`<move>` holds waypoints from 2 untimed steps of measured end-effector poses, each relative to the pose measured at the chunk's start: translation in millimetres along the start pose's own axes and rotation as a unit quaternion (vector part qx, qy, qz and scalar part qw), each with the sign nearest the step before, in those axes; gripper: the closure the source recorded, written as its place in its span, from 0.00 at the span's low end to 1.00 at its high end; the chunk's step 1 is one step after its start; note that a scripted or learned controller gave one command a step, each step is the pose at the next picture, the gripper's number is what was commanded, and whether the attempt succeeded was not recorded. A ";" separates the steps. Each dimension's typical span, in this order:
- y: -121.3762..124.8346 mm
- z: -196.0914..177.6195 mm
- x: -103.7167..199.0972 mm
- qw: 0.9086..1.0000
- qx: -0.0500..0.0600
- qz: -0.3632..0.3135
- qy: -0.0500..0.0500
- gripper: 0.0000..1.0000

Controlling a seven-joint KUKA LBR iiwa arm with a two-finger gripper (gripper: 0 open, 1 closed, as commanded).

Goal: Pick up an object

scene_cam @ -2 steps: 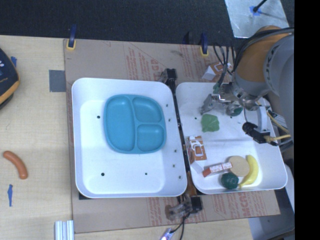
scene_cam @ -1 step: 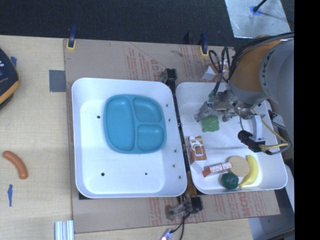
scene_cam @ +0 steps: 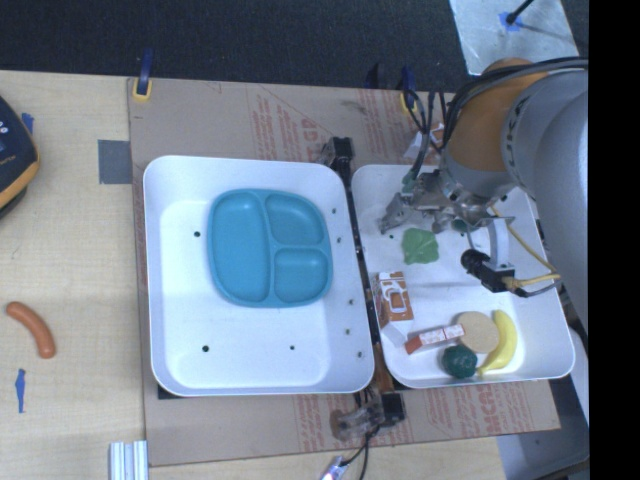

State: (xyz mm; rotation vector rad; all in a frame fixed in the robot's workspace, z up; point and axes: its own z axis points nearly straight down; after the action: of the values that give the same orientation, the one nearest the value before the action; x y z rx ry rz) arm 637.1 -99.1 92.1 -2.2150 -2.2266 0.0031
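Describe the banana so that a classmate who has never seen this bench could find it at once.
Start at the right-hand white bin, the one under the grey arm, and look into its near right corner. The banana lies there beside a tan round disc and a dark green ball. It alone is yellow and curved.

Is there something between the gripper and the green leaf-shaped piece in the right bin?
Nothing visible stands between them. The gripper hangs in the right white bin directly beside the flat green leaf-shaped piece, which lies apart from the other items. The orange-and-white packet lies nearer the camera, out of the way.
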 end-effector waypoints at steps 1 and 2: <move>-4.7 -8.7 -30.9 1.000 -0.001 0.001 0.000 0.00; -4.6 0.2 -21.5 1.000 0.001 0.000 0.000 0.00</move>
State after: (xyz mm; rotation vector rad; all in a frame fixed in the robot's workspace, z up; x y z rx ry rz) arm 632.5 -120.6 92.0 -2.2145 -2.2245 0.0045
